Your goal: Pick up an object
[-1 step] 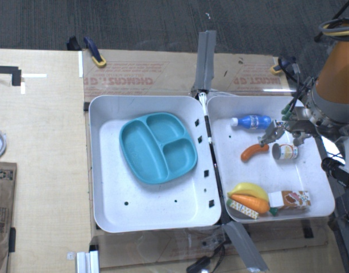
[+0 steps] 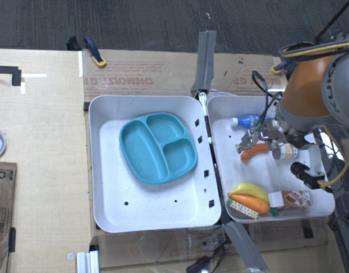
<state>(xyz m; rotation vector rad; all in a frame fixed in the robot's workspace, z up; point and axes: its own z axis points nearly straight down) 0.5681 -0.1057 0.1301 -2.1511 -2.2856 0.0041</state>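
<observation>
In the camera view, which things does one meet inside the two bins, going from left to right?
Blue divided plate → orange sausage-shaped toy → juice carton.

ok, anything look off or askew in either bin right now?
Nothing spilled or broken. The blue divided plate sits rotated, out of square with the left bin. In the right bin, the banana, carrot and small carton are crowded along the near wall. The gripper hangs over an orange sausage-like item.
</observation>
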